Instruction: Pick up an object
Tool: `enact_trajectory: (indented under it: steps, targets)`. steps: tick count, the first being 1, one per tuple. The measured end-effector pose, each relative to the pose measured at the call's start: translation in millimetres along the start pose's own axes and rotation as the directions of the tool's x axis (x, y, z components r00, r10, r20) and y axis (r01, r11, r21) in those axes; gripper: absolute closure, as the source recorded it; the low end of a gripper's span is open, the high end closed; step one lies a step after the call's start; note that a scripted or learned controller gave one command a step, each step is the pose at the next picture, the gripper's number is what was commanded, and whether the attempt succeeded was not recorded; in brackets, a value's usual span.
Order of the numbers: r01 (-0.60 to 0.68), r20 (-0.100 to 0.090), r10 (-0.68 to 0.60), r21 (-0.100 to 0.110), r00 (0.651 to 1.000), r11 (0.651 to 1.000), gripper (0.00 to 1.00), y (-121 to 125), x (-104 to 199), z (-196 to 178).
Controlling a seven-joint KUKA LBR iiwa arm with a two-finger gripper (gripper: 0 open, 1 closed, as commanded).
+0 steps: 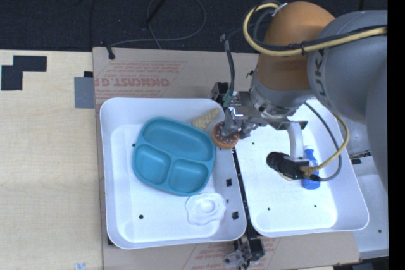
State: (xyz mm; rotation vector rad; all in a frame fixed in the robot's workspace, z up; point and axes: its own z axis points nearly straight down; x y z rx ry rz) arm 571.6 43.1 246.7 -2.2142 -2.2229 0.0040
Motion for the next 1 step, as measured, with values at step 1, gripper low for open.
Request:
enact_trajectory:
  steps: [1]
  targets:
    - [0.001, 0.0, -0.001, 0.001, 1.0, 1.0, 1.0, -18.3, 59.2, 10.6]
